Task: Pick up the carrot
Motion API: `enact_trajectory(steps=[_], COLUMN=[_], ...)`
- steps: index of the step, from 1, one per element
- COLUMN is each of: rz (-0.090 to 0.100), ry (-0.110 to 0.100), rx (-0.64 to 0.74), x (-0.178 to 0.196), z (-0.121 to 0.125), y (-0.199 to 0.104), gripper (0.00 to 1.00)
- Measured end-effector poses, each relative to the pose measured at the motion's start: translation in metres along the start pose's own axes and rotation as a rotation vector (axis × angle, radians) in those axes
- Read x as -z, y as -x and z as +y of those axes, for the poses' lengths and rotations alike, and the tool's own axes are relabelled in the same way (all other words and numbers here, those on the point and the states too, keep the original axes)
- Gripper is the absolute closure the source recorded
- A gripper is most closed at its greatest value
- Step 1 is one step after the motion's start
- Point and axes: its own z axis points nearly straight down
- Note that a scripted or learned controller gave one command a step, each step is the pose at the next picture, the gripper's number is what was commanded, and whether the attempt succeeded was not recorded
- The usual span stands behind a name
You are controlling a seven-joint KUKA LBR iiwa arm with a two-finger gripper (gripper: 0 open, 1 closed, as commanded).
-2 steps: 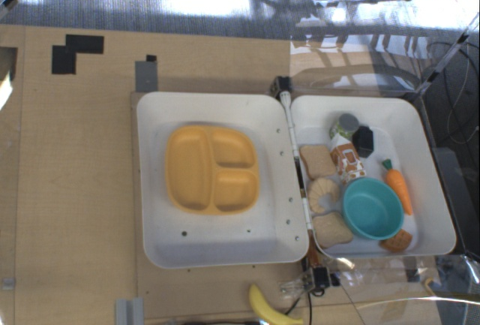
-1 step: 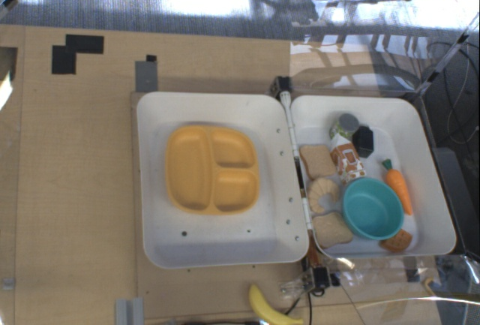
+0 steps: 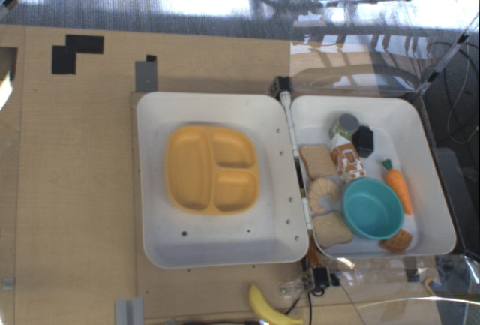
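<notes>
The right bin holds the carrot beside a teal bowl.

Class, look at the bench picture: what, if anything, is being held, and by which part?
Nothing is held. The carrot lies loose in the right bin, beside the teal bowl.
</notes>
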Motion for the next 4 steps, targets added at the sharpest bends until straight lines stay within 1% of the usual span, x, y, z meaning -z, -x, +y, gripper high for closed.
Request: enact_trajectory(steps=[1, 2, 3, 4], rz=[-0.013, -0.012, -0.026, 0.049], ry=[0.014, 0.014, 0.028, -0.053], rx=[0.007, 0.008, 0.015, -0.102], x=[0.015, 0.014, 0.029, -0.125], z=[0.003, 0.003, 0.006, 0.003], y=[-0.001, -0.001, -0.002, -0.031], gripper=[1.00, 0.00, 1.00, 1.00])
